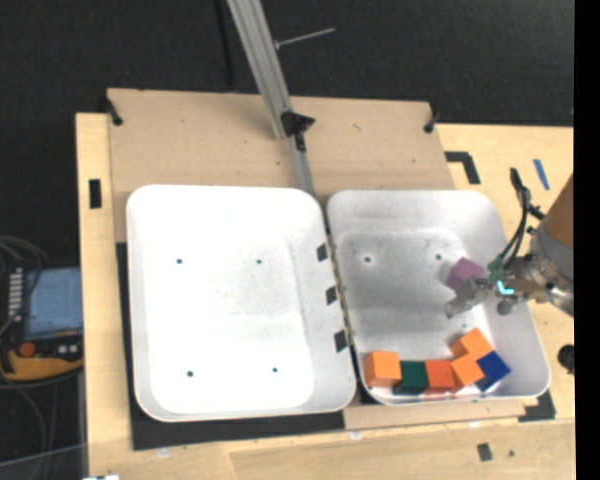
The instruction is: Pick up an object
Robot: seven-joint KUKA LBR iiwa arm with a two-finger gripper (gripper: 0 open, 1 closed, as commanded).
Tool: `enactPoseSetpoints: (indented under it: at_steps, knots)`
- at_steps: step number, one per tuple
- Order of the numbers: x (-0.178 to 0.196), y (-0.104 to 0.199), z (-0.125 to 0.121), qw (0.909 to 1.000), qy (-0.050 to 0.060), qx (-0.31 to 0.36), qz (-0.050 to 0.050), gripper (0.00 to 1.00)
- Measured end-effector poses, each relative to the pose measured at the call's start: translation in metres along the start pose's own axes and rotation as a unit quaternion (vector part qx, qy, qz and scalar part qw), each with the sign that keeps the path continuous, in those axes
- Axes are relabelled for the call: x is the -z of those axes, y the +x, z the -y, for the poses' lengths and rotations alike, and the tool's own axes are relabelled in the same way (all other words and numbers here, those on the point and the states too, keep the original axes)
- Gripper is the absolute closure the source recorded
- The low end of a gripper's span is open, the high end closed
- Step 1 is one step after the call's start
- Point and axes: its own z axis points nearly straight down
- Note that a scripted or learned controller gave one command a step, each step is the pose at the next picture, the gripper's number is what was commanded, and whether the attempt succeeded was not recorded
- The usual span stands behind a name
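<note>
My gripper [483, 294] hangs over the right side of the right bin [400, 218], reaching in from the right edge. A small purple block [467, 270] lies right at the gripper's upper left, touching or just beside it; I cannot tell whether it is held. Along the bin's near edge lie several blocks: an orange block [384, 367], a green block [413, 376], more orange blocks [470, 346] and a blue block [492, 367].
The left bin [230, 298] sits next to the right one, with a row of black clips between them. A slanted metal post [265, 58] rises behind the bins. A blue device and cables [50, 308] lie off the bench's left side.
</note>
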Motion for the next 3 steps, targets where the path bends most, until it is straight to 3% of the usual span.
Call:
enactPoseSetpoints:
  at_steps: [1, 2, 3]
  knots:
    - [0.002, 0.000, -0.001, 1.0000, -0.002, -0.001, 0.001, 0.00]
    - [-0.049, 0.009, 0.003, 1.0000, 0.001, -0.003, 0.001, 0.00]
    - [-0.083, 0.004, -0.004, 0.9999, -0.013, -0.003, 0.007, 0.00]
